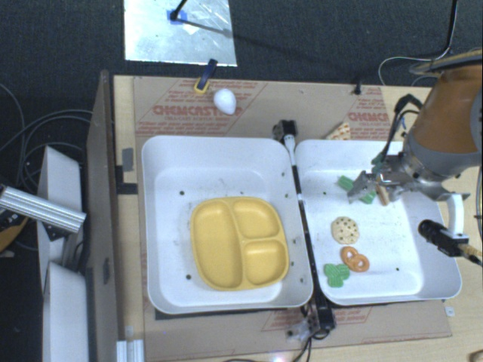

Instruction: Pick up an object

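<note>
The right bin (pixel 423 277) holds several small toy foods. A green piece (pixel 349 183) lies at its upper middle, partly under the gripper (pixel 370 188), which hangs low over it at the end of the grey and orange arm (pixel 445 127). A second bit of green (pixel 368 197) and a tan piece (pixel 383 195) show just under the gripper. Closer to the front lie a speckled round cookie (pixel 346 230), an orange pretzel (pixel 355 260) and a green leafy piece (pixel 336 274). I cannot see whether anything is gripped.
The left bin (pixel 166 172) holds a yellow divided plate (pixel 240 242). Behind the bins, a white egg-shaped object (pixel 225 100), a yellow and blue tool (pixel 204 78) and a cracker (pixel 339 132) lie on the cardboard. A black part (pixel 441 237) juts over the right bin's right side.
</note>
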You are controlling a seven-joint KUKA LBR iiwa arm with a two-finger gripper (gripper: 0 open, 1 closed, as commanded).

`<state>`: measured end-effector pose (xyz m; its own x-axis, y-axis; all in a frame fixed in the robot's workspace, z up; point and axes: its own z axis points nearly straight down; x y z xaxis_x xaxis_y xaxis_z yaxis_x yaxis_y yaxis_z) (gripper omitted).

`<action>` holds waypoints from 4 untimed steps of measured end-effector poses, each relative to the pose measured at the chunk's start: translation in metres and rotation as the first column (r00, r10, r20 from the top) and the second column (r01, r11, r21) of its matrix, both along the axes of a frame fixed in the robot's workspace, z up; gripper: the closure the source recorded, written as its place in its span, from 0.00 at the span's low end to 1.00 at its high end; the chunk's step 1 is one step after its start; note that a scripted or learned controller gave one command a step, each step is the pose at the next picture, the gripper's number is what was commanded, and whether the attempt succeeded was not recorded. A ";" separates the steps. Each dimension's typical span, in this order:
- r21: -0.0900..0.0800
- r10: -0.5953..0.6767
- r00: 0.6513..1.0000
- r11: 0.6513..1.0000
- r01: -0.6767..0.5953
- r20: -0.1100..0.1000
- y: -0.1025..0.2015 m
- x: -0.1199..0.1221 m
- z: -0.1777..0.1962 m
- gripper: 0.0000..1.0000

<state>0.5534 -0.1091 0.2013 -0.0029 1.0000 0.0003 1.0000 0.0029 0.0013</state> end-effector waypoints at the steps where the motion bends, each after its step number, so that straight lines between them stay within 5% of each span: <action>1: 0.003 -0.002 1.000 1.000 0.002 -0.010 0.026 -0.051 -0.119 0.00; 2: -0.005 0.001 1.000 1.000 -0.001 0.010 -0.027 0.048 -0.115 0.00; 3: 0.000 -0.006 0.999 1.000 0.007 -0.045 0.000 0.108 -0.120 0.00; 4: -0.001 -0.004 1.000 1.000 0.004 -0.003 -0.033 0.114 -0.113 0.00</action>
